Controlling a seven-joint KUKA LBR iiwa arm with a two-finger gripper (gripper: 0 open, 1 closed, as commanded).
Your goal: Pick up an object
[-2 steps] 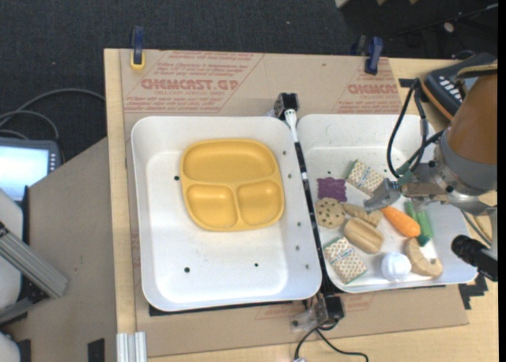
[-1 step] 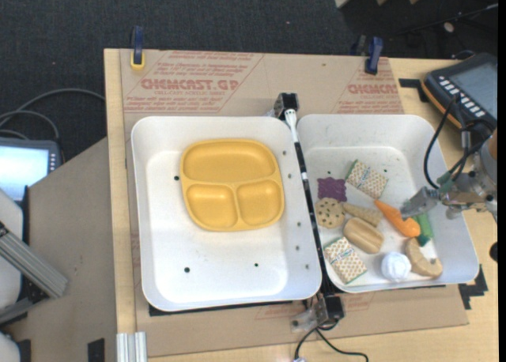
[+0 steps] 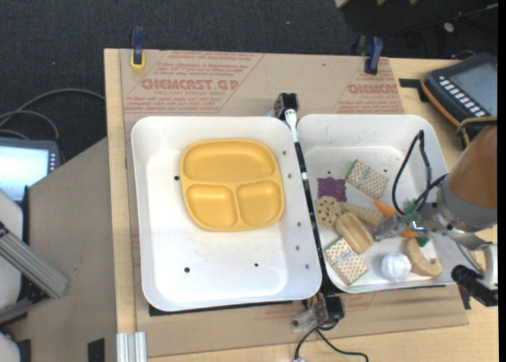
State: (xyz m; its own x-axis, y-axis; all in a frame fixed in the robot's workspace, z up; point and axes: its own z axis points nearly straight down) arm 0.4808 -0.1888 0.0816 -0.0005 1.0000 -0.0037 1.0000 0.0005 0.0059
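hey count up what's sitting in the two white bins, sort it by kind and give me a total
Yellow tray: 1
Patterned packets: 2
Purple square: 1
Cookie: 1
Bread-like pieces: 2
White ball: 1
Orange piece: 1
Total: 9, though the pile beside the claw is crowded, so some may be hidden.

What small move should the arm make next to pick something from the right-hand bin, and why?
Probably a short descent. The gripper sits low over the right white bin, among the tan bread-shaped piece, the white ball and a small orange piece. I see nothing between its fingers, so no grasp yet.
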